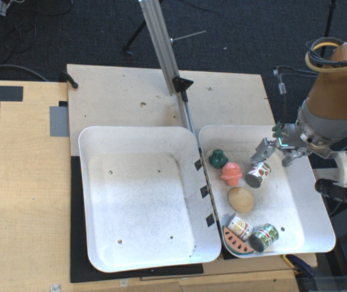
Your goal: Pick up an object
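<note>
My tool [262, 160] hangs over the right bin [301, 224], and I see a small can [258, 174] gripped between its 2 fingers, lifted above the bin floor. Just left of it lie a pink toy [231, 173], a green toy [217, 159] and a tan ball [241, 199]; 2 more cans [252, 233] and a watermelon slice [236, 243] sit at the bin's near edge.

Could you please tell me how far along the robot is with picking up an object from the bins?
Done: the gripper has reached over the right bin. In hand: it sits right beside a small can, but I cannot tell whether it grips it. Left: a confirmed grasp and a lift. The green toy, pink toy and potato lie in that bin.
</note>
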Motion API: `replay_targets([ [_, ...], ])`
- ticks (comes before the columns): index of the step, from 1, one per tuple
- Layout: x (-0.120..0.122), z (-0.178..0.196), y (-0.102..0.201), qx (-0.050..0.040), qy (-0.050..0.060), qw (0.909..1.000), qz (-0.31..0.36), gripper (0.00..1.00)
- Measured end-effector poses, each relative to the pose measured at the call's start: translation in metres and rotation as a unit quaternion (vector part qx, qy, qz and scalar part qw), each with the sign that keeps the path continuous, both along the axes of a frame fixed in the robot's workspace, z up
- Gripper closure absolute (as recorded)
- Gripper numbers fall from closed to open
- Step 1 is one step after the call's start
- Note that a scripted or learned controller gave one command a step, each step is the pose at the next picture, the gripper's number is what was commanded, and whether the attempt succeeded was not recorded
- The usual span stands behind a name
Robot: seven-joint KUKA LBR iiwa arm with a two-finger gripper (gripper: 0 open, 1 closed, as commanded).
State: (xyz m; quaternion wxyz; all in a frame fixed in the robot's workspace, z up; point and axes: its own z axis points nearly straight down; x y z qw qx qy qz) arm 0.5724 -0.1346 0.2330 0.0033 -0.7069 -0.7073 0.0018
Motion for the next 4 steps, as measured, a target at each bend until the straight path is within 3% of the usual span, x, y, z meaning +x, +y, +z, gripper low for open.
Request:
replay_targets([
  [1,0.001,0.002,-0.001,-0.0006,-0.002,1.0,-0.001,0.0],
  [3,-0.011,-0.125,0.005,0.0002,0.001,1.0,-0.001,0.0],
  [4,-0.01,-0.14,0.005,-0.0011,-0.003,1.0,-0.002,0.0],
])
